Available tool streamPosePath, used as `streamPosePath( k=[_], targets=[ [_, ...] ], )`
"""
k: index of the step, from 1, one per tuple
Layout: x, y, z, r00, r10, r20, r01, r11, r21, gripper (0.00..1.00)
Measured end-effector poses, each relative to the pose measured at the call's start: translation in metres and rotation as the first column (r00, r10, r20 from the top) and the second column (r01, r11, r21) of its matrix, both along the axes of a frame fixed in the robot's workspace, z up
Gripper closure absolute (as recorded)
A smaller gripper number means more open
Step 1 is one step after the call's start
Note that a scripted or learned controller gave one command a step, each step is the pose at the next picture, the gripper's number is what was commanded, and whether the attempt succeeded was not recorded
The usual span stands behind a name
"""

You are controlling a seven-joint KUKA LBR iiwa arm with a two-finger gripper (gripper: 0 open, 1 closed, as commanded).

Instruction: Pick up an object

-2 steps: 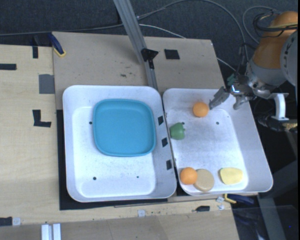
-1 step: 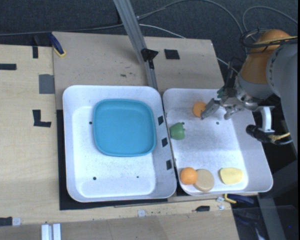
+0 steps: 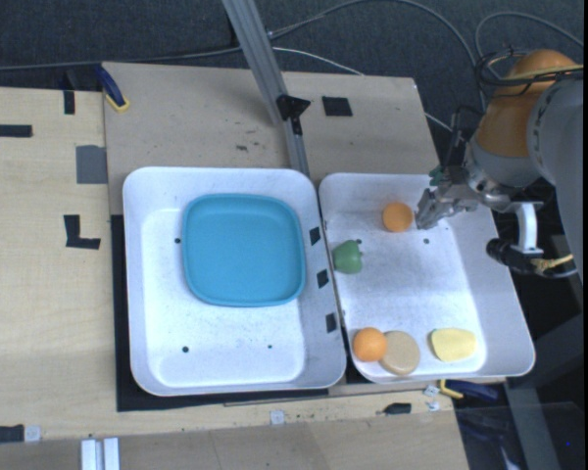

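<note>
The right bin holds several small objects. An orange ball lies near its far side, and a green pepper-like piece sits by its left wall. Along the near edge lie a second orange ball, a tan round piece and a yellow piece. My gripper hangs low over the far part of the right bin, just right of the first orange ball, and nothing shows between its fingers.
The left bin carries a square blue plate. A grey metal post slants up from between the bins. Cables run across the dark floor behind. The grey arm with its orange band comes in from the right.
</note>
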State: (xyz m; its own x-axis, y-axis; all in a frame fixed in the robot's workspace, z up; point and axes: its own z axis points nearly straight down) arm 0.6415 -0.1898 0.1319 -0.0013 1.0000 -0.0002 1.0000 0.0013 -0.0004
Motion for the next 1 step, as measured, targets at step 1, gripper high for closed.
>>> streamPosePath(
  k=[1],
  targets=[
    [0.0031, 0.0007, 0.0628, 1.0, -0.001, 0.005, 0.001, 1.0, -0.001, 1.0]
  ],
)
